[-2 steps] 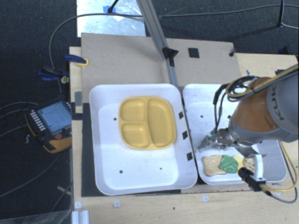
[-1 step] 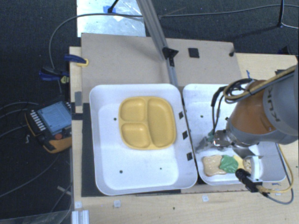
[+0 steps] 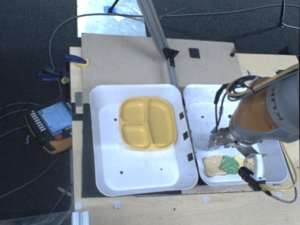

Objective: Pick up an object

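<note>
A dark carpeted floor (image 3: 28,13) surrounds a pale wooden bench (image 3: 140,55) that carries two shallow white bins side by side. The left bin (image 3: 105,172) serves as the landmark here. Inside it, toward its upper middle, lies a yellow divided plate (image 3: 147,123) with three compartments, flat on the bin floor. Just to the right of the left bin, touching it along a shared edge marked by small black clips, sits the right bin (image 3: 199,102). In the near corner of that right bin, close to the left bin's lower right corner, rest the candidate objects: a tan, bread-like flat piece (image 3: 213,165) and, touching its right side and partly overlapping it, a green soft item (image 3: 229,164). Just beyond the green item lies a small pale brownish object (image 3: 249,163), too indistinct to name.

The grey arm (image 3: 276,111) with its orange band comes in from the right, well away from the left bin, and bends down over the right bin. Its gripper (image 3: 220,139) hangs just above the tan piece and the green item, pointing toward the left bin; whether it is closed or spread cannot be told, and nothing is visibly caught in it. Black cables loop over the wrist. To the left of the left bin, off the bench, a blue-screened handheld unit (image 3: 49,121) lies on the floor.
</note>
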Tool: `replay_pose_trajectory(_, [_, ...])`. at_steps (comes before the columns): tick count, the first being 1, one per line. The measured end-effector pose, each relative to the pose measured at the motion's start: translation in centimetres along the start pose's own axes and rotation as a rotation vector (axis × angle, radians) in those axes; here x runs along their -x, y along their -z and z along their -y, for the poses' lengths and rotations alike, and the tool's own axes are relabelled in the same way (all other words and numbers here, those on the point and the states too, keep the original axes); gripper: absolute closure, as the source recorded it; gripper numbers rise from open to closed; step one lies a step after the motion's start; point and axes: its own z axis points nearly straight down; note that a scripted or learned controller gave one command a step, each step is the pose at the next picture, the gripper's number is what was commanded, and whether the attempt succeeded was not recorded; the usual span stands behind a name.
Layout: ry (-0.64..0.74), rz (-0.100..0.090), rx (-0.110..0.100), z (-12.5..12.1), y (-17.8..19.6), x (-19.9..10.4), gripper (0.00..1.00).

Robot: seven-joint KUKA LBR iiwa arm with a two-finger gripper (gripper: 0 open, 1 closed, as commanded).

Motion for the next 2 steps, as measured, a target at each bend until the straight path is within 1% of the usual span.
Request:
replay_pose_trajectory(1, [0.005, -0.002, -0.006, -0.9, 6.2, 0.2, 1.00])
replay_pose_trajectory(2, [0.005, -0.002, -0.006, -0.2, 12.0, 0.5, 1.00])
